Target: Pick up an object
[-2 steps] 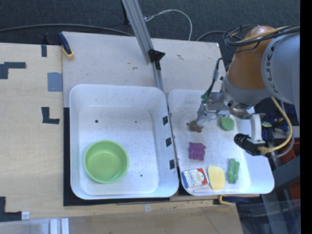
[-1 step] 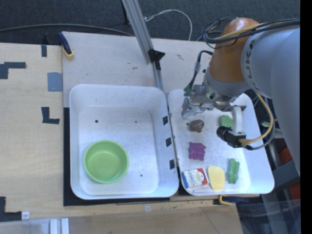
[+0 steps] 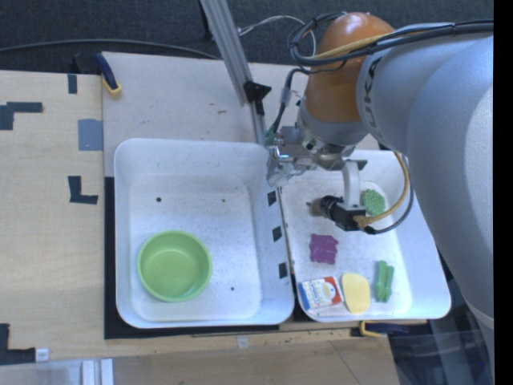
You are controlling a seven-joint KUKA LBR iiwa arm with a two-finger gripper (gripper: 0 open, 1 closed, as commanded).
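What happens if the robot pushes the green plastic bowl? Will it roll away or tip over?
The round green plastic bowl sits upright on its base, so it would probably slide rather than roll or tip. It looks thin and has nothing in it, so it is likely light and stiff. Its smooth curved rim may be slippery to pinch.

Two shallow white bins sit side by side on the pale surface (image 3: 48, 215). The left bin (image 3: 120, 215) holds a green bowl (image 3: 174, 265), upright near its front left corner. In the right bin (image 3: 425, 287), a purple block (image 3: 324, 248) lies mid-bin. Along the front wall lie a red-and-white packet (image 3: 320, 293), a yellow piece (image 3: 356, 292) just beside it, and a dark green piece (image 3: 385, 281). A light green textured piece (image 3: 372, 200) lies farther back. The grey arm (image 3: 417, 87) reaches in from the right, and its gripper (image 3: 278, 165) hangs over the wall between the bins.
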